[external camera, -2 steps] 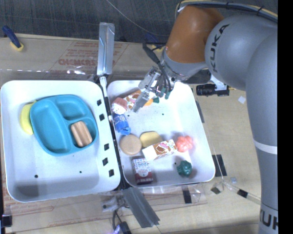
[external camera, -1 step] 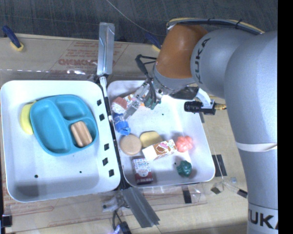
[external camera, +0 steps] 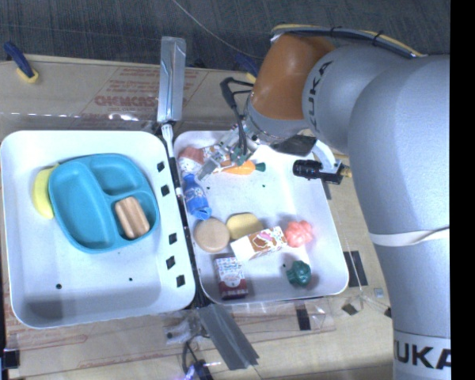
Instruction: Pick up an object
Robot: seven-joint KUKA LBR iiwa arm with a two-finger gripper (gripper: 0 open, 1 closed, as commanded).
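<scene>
Gripper [external camera: 226, 155] is working low at the upper left corner of the right-hand bin [external camera: 326, 236], just above centre frame, under the orange-banded wrist. Its tips are blurring into the clutter, so I cannot tell how they are set or whether anything is sitting between them.

Nearest candidates: an orange carrot-like piece [external camera: 241, 167] touching or just beside the tips, a blue bottle [external camera: 195, 194] lying along the bin's left wall just below, and a reddish item [external camera: 190, 157] in the corner.

Risks, as judged:
- Pieces are crowding here; closing may be catching two at once or pinching only an edge, which then slips on lift.
- Bin wall is sitting close; a tip may be striking the rim or divider.
- Carrot piece is lying flat and may be skidding away.

Left-hand bin [external camera: 20, 236] is carrying a blue tray [external camera: 95, 196] with a bread-like roll [external camera: 132, 217], well apart.
</scene>
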